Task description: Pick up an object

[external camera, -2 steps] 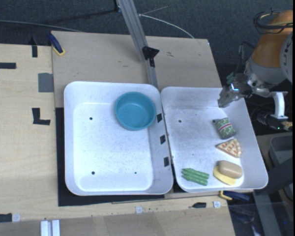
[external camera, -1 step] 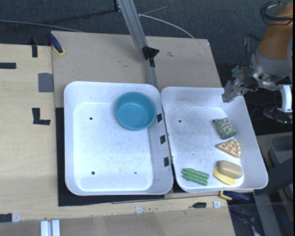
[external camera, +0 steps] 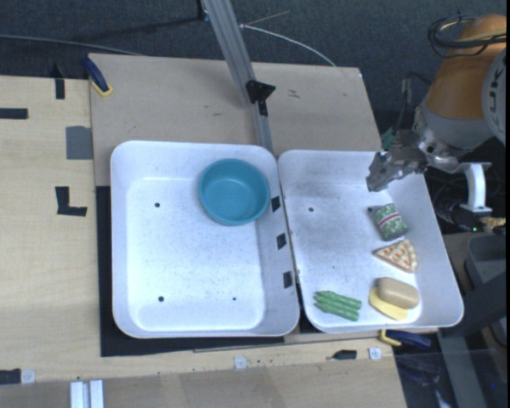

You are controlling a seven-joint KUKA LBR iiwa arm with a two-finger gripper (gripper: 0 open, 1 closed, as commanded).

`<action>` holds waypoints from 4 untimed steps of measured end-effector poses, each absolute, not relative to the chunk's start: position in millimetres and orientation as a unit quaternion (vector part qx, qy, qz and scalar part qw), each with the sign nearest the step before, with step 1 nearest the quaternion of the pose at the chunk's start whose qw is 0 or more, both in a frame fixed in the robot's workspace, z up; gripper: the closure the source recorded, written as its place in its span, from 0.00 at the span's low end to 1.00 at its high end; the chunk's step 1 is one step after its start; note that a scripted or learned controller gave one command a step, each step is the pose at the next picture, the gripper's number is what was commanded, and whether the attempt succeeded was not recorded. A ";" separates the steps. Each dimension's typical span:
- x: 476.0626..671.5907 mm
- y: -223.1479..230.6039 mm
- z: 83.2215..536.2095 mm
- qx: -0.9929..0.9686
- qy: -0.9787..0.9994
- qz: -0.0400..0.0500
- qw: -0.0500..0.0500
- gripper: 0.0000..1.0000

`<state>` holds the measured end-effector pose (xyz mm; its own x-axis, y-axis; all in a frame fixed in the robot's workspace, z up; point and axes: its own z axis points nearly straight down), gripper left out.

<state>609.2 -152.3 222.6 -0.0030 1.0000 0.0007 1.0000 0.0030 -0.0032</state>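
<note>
My gripper [external camera: 381,177] hangs over the upper right part of the right bin [external camera: 323,228], just above a small green patterned can [external camera: 389,220]. Nothing shows between its fingers. Below the can lies a pizza slice [external camera: 397,255]. A yellow and tan sandwich-like piece [external camera: 394,297] sits near the bin's lower right corner, with a bunch of green beans [external camera: 337,304] to its left. A blue bowl [external camera: 233,191] stands at the top of the left bin [external camera: 187,262].
A grey metal post [external camera: 238,53] slants down from the top to the gap between the two bins. Black clips [external camera: 280,240] line the seam. The arm's orange band [external camera: 463,75] is at the right edge.
</note>
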 end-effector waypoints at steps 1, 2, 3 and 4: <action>597.5 -101.8 215.0 -0.705 -0.709 0.001 0.002 1.00; 578.3 -43.8 223.1 -0.705 -0.709 0.000 0.001 1.00; 551.4 -1.6 229.8 -0.705 -0.709 0.001 0.002 1.00; 527.9 52.5 237.5 -0.704 -0.710 0.001 0.002 1.00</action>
